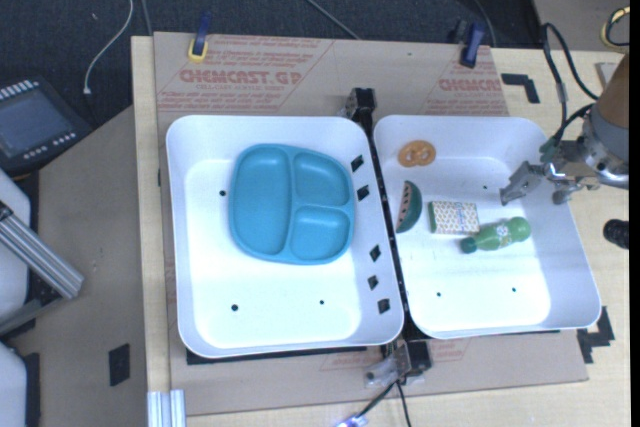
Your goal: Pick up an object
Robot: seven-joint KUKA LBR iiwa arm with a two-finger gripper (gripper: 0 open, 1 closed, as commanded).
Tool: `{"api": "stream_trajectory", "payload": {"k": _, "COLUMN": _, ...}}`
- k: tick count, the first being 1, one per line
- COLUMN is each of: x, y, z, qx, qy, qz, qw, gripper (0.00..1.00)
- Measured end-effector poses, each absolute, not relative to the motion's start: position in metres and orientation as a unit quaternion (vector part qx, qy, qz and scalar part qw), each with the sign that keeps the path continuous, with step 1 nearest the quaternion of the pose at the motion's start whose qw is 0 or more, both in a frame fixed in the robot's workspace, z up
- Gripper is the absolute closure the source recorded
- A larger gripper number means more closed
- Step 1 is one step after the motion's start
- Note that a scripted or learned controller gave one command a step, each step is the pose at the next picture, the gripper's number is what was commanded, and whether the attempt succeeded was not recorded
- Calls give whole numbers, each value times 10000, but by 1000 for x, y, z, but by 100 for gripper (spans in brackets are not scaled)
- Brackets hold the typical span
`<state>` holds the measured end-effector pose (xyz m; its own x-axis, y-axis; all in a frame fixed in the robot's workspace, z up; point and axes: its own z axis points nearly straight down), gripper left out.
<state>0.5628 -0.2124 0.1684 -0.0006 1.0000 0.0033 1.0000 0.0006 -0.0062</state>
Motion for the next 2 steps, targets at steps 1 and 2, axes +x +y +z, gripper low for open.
{"api": "stream_trajectory", "payload": {"k": 1, "x": 565, "y": -221, "z": 118, "qx": -7071, "qy": -7072, "qz": 12, "qw": 28, "gripper": 0}}
{"api": "stream_trajectory", "payload": {"k": 2, "x": 567, "y": -216, "z": 84, "qx": -7057, "qy": -7085, "qz": -25, "qw": 46, "gripper": 0}}
